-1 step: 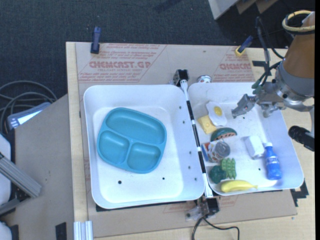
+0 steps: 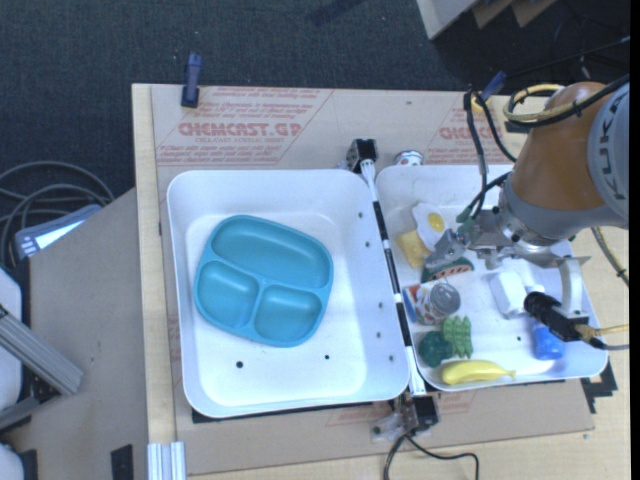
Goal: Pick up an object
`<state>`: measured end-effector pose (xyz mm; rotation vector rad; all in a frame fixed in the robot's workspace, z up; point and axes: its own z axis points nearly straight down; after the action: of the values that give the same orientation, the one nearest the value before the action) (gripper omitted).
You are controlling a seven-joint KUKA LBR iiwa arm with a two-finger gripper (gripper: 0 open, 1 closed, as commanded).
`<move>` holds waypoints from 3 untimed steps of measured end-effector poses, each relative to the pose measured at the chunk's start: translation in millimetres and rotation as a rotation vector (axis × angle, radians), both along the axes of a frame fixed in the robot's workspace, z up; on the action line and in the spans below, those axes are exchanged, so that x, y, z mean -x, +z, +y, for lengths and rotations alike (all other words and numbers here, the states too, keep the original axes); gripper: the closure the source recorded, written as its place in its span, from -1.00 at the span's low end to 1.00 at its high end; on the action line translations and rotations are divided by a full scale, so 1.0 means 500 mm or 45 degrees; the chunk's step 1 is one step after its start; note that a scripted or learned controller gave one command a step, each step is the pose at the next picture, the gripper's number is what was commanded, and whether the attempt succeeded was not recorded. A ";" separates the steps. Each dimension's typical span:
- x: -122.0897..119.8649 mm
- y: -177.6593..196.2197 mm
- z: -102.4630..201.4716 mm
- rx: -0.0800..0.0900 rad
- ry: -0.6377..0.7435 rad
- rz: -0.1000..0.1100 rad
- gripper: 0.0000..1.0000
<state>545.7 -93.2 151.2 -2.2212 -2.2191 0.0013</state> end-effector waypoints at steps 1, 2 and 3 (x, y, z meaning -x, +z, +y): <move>0.080 -0.127 0.003 0.000 0.001 -0.010 -1.00; -0.015 -0.126 -0.024 0.001 0.001 -0.010 -1.00; -0.019 -0.127 -0.003 0.005 -0.001 -0.012 -1.00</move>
<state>555.3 -94.5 87.9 -2.2280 -2.2250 -0.0046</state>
